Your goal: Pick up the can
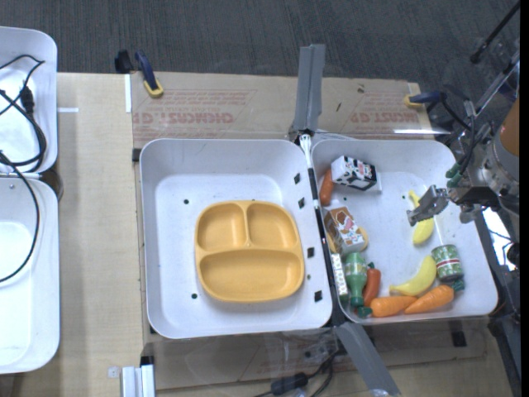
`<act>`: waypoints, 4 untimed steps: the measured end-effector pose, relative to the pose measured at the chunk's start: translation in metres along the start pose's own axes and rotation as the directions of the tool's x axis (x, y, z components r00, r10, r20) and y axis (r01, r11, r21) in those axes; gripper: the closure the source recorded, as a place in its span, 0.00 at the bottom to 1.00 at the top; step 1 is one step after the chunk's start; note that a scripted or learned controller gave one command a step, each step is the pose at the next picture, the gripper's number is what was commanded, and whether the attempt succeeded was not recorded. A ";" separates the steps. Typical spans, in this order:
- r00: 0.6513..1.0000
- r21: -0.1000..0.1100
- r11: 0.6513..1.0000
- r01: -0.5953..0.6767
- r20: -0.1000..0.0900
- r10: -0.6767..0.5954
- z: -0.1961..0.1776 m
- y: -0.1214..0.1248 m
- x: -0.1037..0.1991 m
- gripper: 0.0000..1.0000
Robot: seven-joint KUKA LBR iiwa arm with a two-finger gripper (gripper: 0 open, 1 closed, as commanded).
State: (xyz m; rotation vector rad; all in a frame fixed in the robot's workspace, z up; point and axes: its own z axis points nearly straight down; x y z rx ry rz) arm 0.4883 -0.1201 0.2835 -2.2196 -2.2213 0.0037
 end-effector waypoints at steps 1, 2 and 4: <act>0.970 -0.003 0.970 -0.244 0.001 0.244 -0.039 -0.010 -0.010 0.00; 0.991 0.001 0.991 -0.132 -0.001 0.132 0.074 -0.011 -0.059 0.00; 0.998 -0.009 0.998 -0.067 0.001 0.067 0.170 -0.008 -0.092 1.00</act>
